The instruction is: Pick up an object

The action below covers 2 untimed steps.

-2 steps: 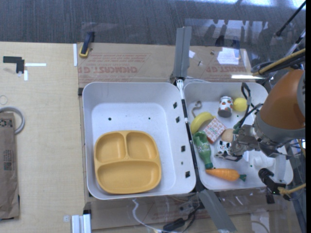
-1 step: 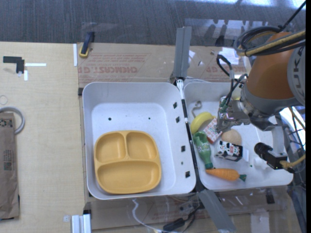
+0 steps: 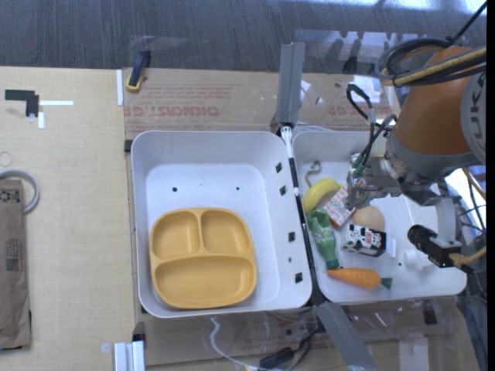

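Note:
The right bin (image 3: 421, 286) holds a yellow banana (image 3: 321, 192), a green bottle (image 3: 323, 238), a red and white packet (image 3: 337, 207), an orange carrot (image 3: 356, 277), a black-and-white patterned carton (image 3: 364, 240) and a beige rounded object (image 3: 371, 218). My gripper (image 3: 357, 192) hangs low over the middle of this bin, right beside the packet and just above the beige object. Its tip is dark and partly blends with the items below it. I see nothing lifted off the bin floor.
The left bin (image 3: 201, 157) holds a yellow divided plate (image 3: 203, 256). A brown paper bag (image 3: 11, 261) lies at the bench's left edge. A yellow-handled tool (image 3: 138, 69) rests behind the bins. Cables and the arm's orange body (image 3: 441, 107) overhang the right bin's far right.

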Available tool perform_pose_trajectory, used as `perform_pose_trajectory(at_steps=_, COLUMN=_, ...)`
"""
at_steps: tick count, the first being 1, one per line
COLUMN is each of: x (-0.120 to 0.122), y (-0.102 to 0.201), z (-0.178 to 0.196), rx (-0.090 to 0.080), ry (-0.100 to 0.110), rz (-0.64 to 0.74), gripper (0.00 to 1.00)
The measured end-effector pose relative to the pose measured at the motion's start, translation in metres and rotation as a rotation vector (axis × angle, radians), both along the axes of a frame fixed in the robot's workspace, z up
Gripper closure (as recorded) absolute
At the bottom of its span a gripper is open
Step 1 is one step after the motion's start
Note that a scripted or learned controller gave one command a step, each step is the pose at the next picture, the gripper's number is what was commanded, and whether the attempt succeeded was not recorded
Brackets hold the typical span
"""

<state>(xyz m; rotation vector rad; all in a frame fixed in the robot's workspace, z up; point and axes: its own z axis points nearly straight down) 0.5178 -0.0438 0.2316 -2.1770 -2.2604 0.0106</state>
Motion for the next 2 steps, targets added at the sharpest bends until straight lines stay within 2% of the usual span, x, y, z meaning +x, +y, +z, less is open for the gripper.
perform_pose_trajectory(at_steps=2, x=0.0007, y=-0.0025, z=0.0146, rx=-0.003, ry=0.007, rz=0.000, gripper=1.00)
